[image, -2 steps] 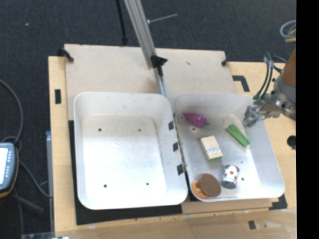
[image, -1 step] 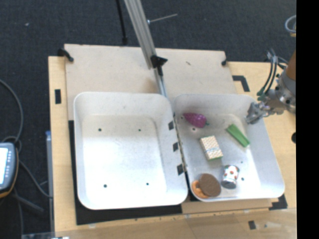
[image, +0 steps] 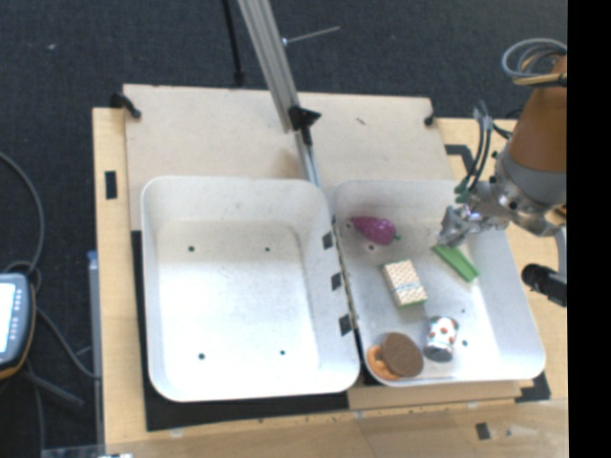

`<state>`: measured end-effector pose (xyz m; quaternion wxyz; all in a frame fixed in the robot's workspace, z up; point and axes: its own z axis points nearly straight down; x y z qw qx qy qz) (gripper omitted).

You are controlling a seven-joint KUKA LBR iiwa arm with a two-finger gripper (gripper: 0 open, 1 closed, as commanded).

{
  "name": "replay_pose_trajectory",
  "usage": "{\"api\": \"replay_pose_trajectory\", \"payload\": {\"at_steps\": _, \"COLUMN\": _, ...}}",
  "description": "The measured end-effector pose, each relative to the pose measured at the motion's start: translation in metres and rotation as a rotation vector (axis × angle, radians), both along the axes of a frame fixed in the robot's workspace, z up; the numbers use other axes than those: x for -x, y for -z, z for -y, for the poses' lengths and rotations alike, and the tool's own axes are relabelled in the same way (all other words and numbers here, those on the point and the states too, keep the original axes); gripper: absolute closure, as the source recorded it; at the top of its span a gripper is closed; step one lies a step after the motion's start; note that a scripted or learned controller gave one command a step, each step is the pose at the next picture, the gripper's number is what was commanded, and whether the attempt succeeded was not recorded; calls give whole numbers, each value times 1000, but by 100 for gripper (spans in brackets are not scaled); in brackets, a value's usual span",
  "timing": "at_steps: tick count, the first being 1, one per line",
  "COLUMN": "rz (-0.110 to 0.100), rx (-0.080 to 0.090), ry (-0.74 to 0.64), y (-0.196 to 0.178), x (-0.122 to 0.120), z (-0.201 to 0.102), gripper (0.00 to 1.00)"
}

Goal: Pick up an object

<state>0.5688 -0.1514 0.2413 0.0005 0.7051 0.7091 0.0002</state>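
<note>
Presently, two shallow white bins are being carried side by side on a pale wooden bench (image: 220,132). The left bin (image: 158,256) is being shown as smooth, rounded at the corners and lightly speckled. The right bin (image: 511,313) is being occupied by five items: a purple, teardrop-shaped object (image: 373,228) near the far left corner; a flat green bar (image: 456,261) lying at a slant just below the gripper (image: 458,225); a rectangular patterned block (image: 405,283) at mid-floor; a small white-and-red rounded object (image: 441,337); and a brown disc (image: 402,355) resting on an orange piece at the near edge. The gripper is being held over the bin's far right part, close above the green bar; whether its fingers are spread or pressed together cannot be told. An aluminium strut (image: 267,46) is being crossed over the bench's far edge. Open floor is being left between the purple object and the gripper.
</note>
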Motion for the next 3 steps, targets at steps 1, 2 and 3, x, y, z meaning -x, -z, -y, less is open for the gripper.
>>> {"api": "replay_pose_trajectory", "payload": {"at_steps": 1, "rz": -1, "rx": -1, "ry": 0, "y": 9, "x": 6, "z": -48, "gripper": 100}}
{"api": "replay_pose_trajectory", "payload": {"at_steps": 2, "rz": 1, "rx": -3, "ry": -2, "y": -2, "x": 11, "z": -102, "gripper": 100}}
{"api": "replay_pose_trajectory", "payload": {"at_steps": 3, "rz": -1, "rx": -3, "ry": -3, "y": -11, "x": 20, "z": -160, "gripper": 100}}
